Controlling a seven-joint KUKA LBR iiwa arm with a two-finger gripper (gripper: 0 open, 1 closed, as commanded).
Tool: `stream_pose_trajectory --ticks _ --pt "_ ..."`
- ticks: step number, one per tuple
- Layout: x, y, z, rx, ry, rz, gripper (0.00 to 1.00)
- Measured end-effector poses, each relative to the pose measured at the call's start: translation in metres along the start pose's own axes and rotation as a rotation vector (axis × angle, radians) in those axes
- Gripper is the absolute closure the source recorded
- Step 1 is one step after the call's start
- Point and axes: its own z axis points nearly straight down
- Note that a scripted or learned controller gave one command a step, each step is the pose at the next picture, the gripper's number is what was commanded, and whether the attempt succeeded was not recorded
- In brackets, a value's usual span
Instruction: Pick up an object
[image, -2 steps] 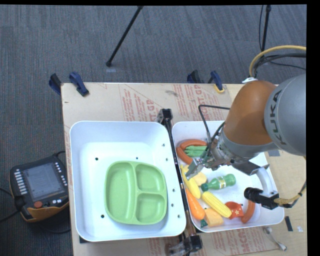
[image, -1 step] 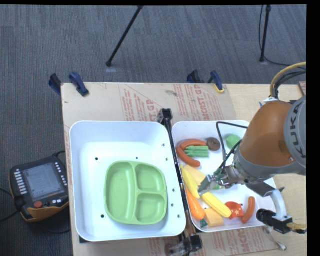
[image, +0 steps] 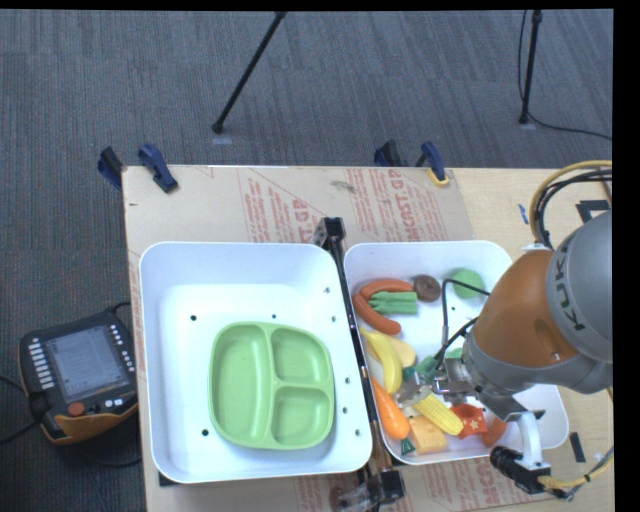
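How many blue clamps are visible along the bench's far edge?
4. Two sit at the far left corner, and two near the middle of the far edge, above the right bin. The arm may hide others.

I see the bench (image: 300, 205), a tan board with red print, running across the middle of the frame. Two white bins sit directly on it side by side: the left bin (image: 170, 300) at lower centre, the right bin (image: 500, 255) touching it at lower right. Blue clamps (image: 157, 166) grip the board's upper edge, left and right.
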Motion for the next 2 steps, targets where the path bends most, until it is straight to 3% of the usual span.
stream_pose_trajectory --ticks 1,2 --pt "0.001 0.000 -0.009 0.003 0.002 0.005 1.00" --pt "0.052 0.000 -0.174 -0.004 -0.001 0.129 1.00"
